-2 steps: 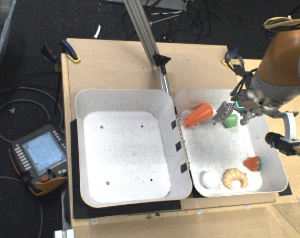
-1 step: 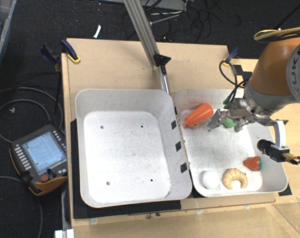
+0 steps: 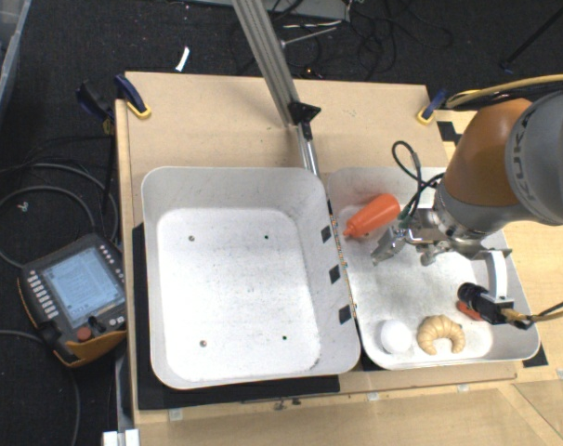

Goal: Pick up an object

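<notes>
In the right bin an orange carrot-shaped object lies near the upper left corner. A white egg-like ball and a tan croissant sit side by side near the front edge. My gripper hangs over the middle of this bin, just below and to the right of the orange object. Its fingers stand open with nothing between them. The grey arm with its orange band comes in from the right and covers the bin's upper right part.
The left bin lies beside the right one, and the two share a middle wall. A metal pole slants down to the bins' back edge. A teach pendant lies off the bench at left.
</notes>
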You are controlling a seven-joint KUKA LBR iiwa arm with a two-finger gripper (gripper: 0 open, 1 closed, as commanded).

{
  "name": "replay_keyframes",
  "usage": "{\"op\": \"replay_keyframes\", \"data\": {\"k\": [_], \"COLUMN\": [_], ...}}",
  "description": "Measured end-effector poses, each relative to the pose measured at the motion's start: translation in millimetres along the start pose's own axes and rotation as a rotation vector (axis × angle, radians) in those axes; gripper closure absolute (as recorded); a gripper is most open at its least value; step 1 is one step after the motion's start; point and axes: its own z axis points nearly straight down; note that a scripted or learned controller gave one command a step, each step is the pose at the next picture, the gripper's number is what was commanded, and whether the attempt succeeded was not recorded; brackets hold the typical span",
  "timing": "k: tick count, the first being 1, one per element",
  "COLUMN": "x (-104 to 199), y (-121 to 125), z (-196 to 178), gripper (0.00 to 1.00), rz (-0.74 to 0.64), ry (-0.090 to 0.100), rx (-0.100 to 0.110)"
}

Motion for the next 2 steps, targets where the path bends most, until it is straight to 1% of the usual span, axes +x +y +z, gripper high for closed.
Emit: {"op": "replay_keyframes", "data": {"k": [1, 2], "x": [1, 1], "y": [1, 1], "z": [40, 29], "gripper": [0.00, 1.00], "rz": [0.000, 0.000], "ry": [-0.001, -0.001], "rx": [-0.007, -0.009]}}
